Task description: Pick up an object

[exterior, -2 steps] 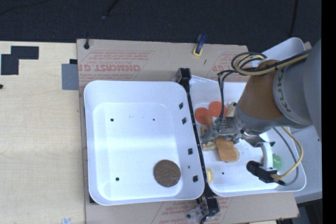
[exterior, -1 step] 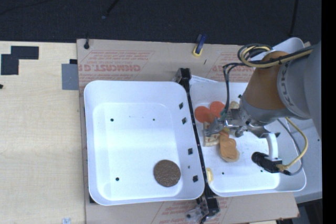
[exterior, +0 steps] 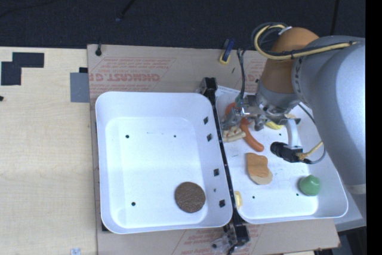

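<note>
We see the gripper (exterior: 243, 118) lowered into the far left part of the right bin (exterior: 334, 200), over a small heap of toy food pieces (exterior: 237, 126) lying close to the wall between the bins. That heap looks like the likeliest target, though the task names no particular object. We cannot tell how the jaws stand, because the wrist and the clutter hide them.

The pieces there look like light, stiff plastic, probably smooth and apt to slip or roll (the orange sausage-shaped piece (exterior: 255, 142) especially). We judge a hold across the narrow width of one long piece would be safest, since a grip near an end may squirt it out.

The crowding is the main trouble: the pieces touch or overlap, so closing on one may nudge the others. The bin wall just beside the heap leaves little room for a finger on that side. A tan bread-like piece (exterior: 259, 168) lies near the middle of the bin, apart from the heap, and a green ball (exterior: 309, 186) sits well apart toward the near right. A black cable (exterior: 292, 152) hangs from the wrist above the bin. In the left bin (exterior: 119, 212), a brown round disc (exterior: 190, 196) lies flat near the front.
</note>
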You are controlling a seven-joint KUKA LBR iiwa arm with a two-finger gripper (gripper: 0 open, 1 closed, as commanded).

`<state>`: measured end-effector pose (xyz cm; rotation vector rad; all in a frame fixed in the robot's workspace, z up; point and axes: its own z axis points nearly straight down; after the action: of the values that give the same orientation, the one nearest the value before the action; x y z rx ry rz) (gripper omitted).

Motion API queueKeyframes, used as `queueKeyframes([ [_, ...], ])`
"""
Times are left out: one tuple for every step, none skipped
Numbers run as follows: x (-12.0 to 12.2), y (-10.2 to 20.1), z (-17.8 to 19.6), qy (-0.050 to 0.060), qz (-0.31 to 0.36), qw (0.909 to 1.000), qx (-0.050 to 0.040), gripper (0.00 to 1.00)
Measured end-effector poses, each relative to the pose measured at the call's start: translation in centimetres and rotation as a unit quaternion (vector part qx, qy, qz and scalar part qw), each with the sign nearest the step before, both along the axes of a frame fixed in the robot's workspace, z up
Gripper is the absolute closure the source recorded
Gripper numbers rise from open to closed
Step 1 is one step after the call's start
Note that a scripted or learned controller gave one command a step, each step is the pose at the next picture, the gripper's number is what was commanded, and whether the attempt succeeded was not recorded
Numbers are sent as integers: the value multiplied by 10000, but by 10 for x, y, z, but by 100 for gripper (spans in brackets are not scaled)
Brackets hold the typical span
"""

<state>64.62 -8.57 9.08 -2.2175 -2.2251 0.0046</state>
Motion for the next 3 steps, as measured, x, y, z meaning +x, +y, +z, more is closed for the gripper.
queueKeyframes([
  [-59, -23, 2, -64, -31, 10000, 11, 0],
  [-56, -23, 14, -71, -24, 10000, 19, 100],
  [-15, -103, 9, -21, -24, 10000, 1, 100],
])
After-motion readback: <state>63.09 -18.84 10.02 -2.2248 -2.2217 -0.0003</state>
